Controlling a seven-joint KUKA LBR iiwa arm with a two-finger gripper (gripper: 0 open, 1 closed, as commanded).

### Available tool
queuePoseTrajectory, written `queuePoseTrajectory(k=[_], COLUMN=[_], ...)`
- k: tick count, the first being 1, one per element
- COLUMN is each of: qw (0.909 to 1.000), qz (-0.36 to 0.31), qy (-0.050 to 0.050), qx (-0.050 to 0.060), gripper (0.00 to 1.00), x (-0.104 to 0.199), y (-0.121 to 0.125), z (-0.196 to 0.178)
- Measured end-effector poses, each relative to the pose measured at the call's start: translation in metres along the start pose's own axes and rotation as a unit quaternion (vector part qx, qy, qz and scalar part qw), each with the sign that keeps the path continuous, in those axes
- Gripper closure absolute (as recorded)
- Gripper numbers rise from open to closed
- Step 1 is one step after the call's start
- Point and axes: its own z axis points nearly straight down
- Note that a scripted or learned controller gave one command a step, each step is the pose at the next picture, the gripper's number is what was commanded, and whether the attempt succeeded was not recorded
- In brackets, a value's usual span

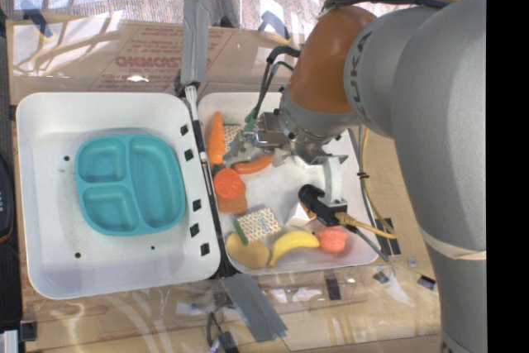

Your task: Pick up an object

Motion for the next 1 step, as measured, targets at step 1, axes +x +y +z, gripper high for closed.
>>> queuePoseTrajectory(k=[1], qw=[0.9999], qz=[0.014], qy=[0.000], qx=[-0.002], gripper=[0.00], x=[-0.0567], y=[0.0247], z=[0.1113])
